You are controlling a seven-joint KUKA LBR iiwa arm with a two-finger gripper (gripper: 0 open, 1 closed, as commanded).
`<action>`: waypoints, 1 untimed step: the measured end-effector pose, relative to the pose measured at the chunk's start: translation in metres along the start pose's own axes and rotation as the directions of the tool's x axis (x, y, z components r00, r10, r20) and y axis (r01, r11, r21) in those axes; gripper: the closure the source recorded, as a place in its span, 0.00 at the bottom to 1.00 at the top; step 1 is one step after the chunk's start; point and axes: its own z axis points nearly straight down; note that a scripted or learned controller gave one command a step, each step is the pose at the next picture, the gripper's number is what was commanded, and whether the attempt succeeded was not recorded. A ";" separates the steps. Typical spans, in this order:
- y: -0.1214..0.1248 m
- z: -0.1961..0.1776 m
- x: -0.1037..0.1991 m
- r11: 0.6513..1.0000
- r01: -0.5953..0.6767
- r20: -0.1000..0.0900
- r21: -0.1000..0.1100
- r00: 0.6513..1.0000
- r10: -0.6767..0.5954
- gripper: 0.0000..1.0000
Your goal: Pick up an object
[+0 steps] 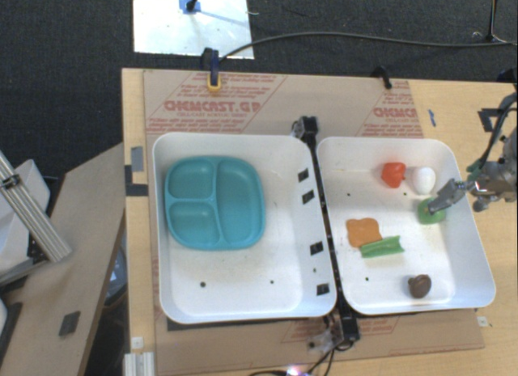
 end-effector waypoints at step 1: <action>0.003 -0.007 0.001 1.000 0.004 0.003 -0.013 1.000 -0.004 0.00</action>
